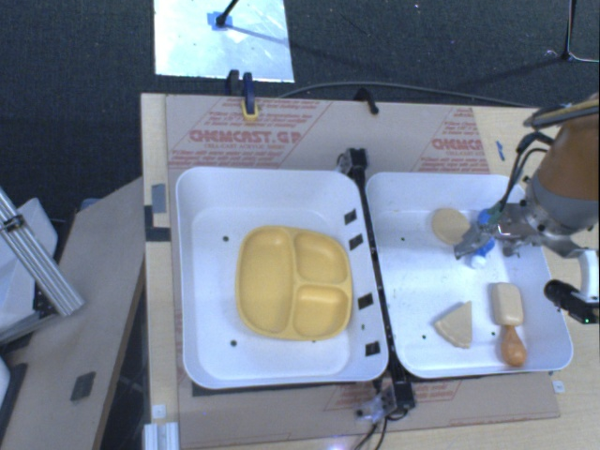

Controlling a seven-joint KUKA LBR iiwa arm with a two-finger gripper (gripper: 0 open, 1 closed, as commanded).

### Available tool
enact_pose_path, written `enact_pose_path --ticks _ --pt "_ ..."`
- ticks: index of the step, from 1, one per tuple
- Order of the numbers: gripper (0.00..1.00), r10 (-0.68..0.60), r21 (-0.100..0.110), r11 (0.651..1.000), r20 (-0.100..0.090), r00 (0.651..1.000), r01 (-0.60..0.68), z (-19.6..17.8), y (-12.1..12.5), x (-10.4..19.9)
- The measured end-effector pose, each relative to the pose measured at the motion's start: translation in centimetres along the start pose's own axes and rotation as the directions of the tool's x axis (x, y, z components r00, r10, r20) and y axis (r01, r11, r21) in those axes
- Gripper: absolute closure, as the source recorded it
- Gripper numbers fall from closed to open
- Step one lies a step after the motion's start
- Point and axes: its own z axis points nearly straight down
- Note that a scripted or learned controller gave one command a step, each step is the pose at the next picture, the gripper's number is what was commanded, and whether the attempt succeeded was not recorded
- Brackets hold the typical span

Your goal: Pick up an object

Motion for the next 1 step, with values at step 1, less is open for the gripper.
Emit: enact_pose_path --ticks 1 --pt "0.00 0.000 0.002 1.000 0.000 1.000 0.000 6.19 -0.21 -0.35"
